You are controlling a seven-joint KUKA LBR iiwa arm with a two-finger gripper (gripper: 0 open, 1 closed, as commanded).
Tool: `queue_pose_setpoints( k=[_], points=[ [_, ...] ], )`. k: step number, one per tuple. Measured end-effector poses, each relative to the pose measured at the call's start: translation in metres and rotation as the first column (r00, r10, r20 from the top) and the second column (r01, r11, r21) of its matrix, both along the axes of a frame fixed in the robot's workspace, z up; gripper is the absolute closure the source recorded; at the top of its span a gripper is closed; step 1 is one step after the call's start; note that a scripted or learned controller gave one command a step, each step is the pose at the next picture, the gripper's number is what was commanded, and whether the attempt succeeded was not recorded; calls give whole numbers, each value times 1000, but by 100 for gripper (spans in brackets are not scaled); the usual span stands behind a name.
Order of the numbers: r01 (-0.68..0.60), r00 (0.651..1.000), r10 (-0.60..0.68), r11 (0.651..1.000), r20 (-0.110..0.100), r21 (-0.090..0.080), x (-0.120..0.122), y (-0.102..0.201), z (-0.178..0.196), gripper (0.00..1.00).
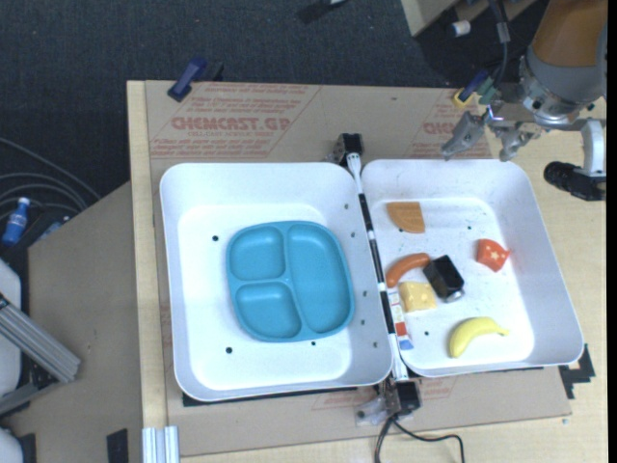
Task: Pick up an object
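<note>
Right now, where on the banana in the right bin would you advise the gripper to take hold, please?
I would grip the banana across its thick middle, coming straight down from above. It lies flat and apart from the black block and yellow piece, so fingers closing across its narrow width should find room. The gripper hangs above the bin's far rim.
</note>
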State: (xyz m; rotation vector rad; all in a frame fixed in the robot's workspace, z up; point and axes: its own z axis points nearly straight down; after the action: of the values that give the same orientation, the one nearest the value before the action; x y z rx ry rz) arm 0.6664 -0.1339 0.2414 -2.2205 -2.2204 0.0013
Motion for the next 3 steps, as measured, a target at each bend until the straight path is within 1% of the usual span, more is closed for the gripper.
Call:
queue_pose_setpoints(
  k=[1,2,3],
  points=[
    [0,1000,0,1000,14,-2,4,27,-151,0],
    [0,1000,0,1000,5,-1,1,27,-146,100],
    [0,1000,0,1000,4,-1,1,27,-146,0]
  ],
)
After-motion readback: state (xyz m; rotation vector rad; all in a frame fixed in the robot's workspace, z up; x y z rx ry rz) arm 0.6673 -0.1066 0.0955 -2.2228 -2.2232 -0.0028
